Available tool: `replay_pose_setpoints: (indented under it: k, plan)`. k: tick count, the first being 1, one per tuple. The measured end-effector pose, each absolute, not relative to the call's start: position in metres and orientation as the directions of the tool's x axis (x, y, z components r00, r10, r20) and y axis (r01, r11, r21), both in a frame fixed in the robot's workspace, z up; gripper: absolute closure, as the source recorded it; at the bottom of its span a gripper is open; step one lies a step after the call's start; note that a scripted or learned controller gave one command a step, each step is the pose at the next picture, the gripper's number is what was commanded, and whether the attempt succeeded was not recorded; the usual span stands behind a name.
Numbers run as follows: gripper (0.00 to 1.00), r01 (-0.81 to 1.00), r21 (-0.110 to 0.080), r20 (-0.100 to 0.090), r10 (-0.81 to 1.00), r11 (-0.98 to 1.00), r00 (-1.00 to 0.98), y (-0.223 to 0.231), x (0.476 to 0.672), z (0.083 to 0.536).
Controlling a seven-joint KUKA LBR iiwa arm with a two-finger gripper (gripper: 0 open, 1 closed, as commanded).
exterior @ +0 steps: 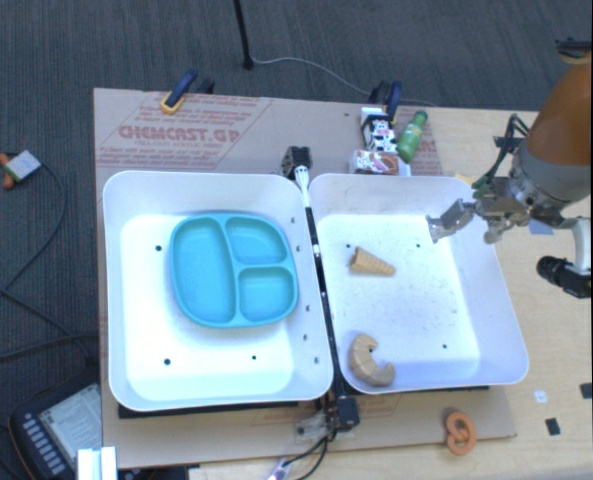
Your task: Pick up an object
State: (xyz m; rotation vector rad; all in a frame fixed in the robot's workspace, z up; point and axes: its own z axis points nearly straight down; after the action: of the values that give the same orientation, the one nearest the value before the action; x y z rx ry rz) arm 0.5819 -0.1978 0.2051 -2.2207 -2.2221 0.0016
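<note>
Camera view gives me the gripper (468, 220) spread wide and holding nothing, above the right bin (496, 328) near its far right rim. I see the cone (372, 262) mid-bin, croissant (370, 360) at the near-left corner.

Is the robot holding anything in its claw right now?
No. The gripper hangs above the right bin with nothing between its fingers. The cone and croissant lie untouched.

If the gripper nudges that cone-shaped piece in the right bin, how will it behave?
The cone-shaped piece lies on its side, so a nudge would probably roll it in an arc around its narrow tip. It looks small and likely light, so it may slide easily on the smooth right bin floor.
</note>
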Motion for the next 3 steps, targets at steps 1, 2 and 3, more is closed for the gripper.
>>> replay_pose_setpoints:
  k: [1, 2, 3]
  plan:
    - [0.00, 1.000, 0.005, 0.000, 1.000, 0.001, -0.001, -0.131, 0.541, 0.087]
    - [1.00, 1.000, 0.009, -0.004, 1.000, 0.000, 0.000, -0.132, 0.542, 0.098]
    - [1.00, 1.000, 0.001, -0.001, 1.000, 0.002, -0.002, -0.115, 0.591, 0.146]
